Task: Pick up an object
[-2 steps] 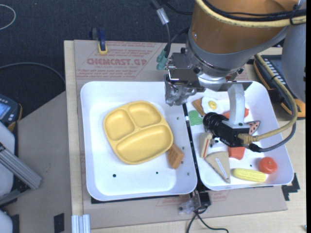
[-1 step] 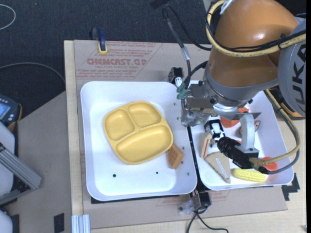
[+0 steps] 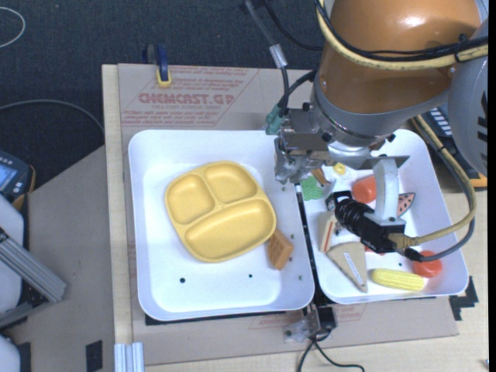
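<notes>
Bench: dark mat, cardboard sheet under two white bins side by side.
Left bin point(image 3: 147, 231): yellow divided plate point(image 3: 221, 210) in the middle, brown cracker point(image 3: 280, 249) just beside its right edge.
Right bin point(image 3: 438, 178): toy food pile, with corn cob point(image 3: 397, 280), watermelon slice point(image 3: 405, 204), tan wedge point(image 3: 350, 260) and orange piece point(image 3: 364, 190).
Gripper point(image 3: 298, 161): low over the wall between the bins; you can't tell the finger state, the wrist hides it.
Handling: pieces look like light, stiff, slick plastic.
Grip point: you'd likely do best across the corn cob's narrow middle; it lies apart from the clutter.

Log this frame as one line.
end effector: over the bins' shared edge | left bin: yellow tray, brown piece | right bin: corn
</notes>
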`<state>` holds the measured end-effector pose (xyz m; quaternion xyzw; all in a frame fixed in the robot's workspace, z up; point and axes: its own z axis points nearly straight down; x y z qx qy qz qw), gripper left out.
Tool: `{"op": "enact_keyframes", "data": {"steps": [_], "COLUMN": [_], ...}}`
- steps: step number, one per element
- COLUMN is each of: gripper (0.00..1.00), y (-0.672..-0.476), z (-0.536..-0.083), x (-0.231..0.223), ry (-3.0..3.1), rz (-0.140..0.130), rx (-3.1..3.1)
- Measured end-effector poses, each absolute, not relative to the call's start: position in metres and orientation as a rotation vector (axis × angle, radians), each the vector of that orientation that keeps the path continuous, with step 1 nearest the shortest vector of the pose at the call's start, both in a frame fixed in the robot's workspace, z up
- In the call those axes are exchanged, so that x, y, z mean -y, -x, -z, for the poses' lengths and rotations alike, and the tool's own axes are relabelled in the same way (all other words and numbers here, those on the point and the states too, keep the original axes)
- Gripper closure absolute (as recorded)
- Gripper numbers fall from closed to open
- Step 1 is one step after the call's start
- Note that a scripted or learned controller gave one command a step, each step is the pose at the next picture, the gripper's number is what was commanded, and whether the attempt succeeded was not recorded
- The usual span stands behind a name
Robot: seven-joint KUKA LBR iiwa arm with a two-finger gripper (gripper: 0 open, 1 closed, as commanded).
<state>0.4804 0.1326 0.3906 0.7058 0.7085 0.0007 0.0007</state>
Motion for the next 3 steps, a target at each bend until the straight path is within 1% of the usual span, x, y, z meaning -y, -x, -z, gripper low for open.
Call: {"op": "enact_keyframes", "data": {"steps": [1,2,3], "gripper": [1.0,1.0,1.0], "y": [-0.481,-0.483,-0.479], "z": [-0.397,-0.405,-0.37], "x": [-0.132,-0.132,-0.074], "ry": [-2.22,-2.219,-2.233], "rz": [0.008,0.011,0.016], "rx": [-2.223,-2.224,-2.217]}}
